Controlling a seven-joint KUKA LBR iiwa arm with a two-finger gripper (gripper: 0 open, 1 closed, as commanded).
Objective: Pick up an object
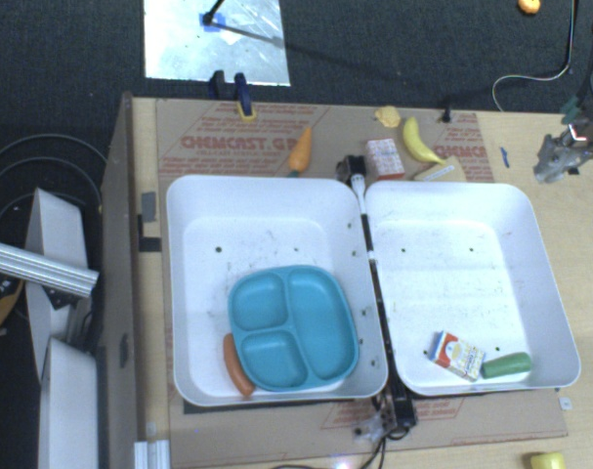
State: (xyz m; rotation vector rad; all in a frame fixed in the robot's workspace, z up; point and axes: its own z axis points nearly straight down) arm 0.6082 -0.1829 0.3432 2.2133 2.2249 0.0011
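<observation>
**Two white bins on a bench, gripper off to the right**

You are looking down at a slant on a bench covered with brown cardboard. Everything below is placed relative to the black seam where the two bins meet.

Left of the seam sits the left bin. A blue tray with three compartments lies in its near half, close to the seam. An orange sausage lies just beside the tray's left near edge, against the bin's front wall.

Right of the seam sits the right bin. In its near right corner, well away from the seam, a small red and white box lies just beside a green cylinder.

Beyond the bins, near the far end of the seam, you have a small pink box, a banana to its right, and a carrot to the seam's left.

The gripper is far to the right of the seam, outside the right bin and level with its far rim. It is blurred, so you cannot tell how its jaws stand. Nothing can be seen held in it.

A small orange ball lies on the dark floor, far beyond the bench.
</observation>
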